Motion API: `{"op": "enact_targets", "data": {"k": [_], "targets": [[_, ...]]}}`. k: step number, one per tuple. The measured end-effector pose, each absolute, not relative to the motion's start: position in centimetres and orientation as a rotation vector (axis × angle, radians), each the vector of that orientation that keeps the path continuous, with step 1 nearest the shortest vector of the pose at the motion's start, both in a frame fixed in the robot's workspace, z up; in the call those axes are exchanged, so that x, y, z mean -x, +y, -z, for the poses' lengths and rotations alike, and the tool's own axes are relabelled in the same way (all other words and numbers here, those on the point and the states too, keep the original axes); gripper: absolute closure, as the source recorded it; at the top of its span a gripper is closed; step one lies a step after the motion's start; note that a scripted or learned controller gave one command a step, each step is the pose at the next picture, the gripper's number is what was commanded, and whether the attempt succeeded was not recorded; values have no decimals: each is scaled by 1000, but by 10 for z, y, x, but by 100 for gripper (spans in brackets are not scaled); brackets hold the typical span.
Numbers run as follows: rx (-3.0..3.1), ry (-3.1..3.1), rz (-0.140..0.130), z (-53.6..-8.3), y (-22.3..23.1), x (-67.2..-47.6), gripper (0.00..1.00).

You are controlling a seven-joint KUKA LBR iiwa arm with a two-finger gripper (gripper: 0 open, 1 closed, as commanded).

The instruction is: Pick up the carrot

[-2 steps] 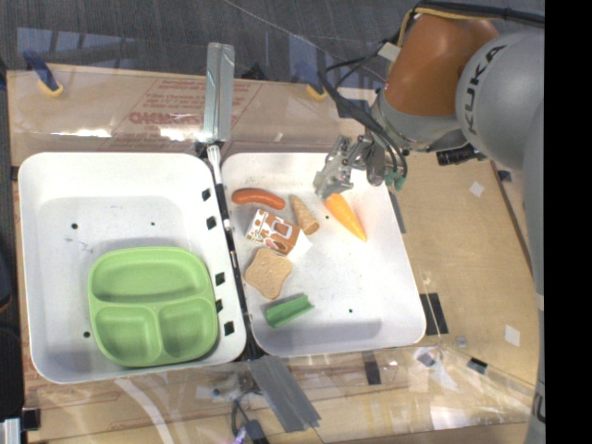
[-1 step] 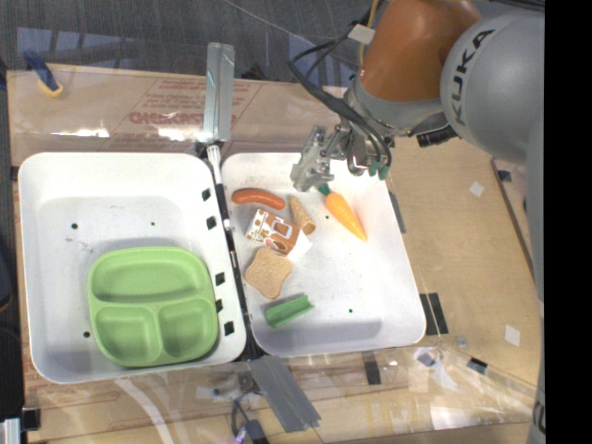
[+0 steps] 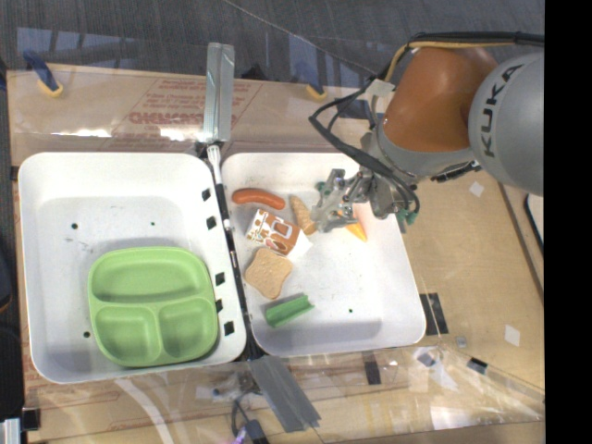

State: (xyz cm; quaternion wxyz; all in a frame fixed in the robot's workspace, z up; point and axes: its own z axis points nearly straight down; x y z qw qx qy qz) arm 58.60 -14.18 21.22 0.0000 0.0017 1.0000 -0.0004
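The arm (image 3: pixel 462 100), smooth grey metal with a rounded orange band, reaches in from 3 o'clock over the right bin (image 3: pixel 388 317), a shallow white plastic tray with rounded corners. Its gripper (image 3: pixel 335 202) hangs over the bin's upper part, a cluster of grey-green metal parts; whether the jaws are open or closed cannot be told from this angle.

The carrot (image 3: pixel 359 225) lies just beside the gripper at its 4 o'clock, a small orange wedge tapering to a yellowish tip. Whether the gripper touches it is unclear.

At 9 o'clock from the gripper sits a tan, cone-like piece (image 3: pixel 302 214), and further toward 9 o'clock a glossy reddish sausage (image 3: pixel 258 197), long and gently curved. Below the sausage lies a flat printed packet (image 3: pixel 271 230) in white, brown and orange. At 6 o'clock from the packet is a slice of bread (image 3: pixel 268 273), matte brown with a squarish outline. A green stick-shaped block (image 3: pixel 288 309) lies at the bread's 5 o'clock.

The left bin (image 3: pixel 55 192) holds a lime-green plastic plate (image 3: pixel 153 305) with three compartments and rounded edges.
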Motion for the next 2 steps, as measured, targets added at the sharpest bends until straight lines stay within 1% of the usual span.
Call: {"op": "enact_targets", "data": {"k": [1, 2], "targets": [[421, 3111, -1, -172, -117, -636, 100], [425, 3104, 3, -185, -117, -638, 100]]}}
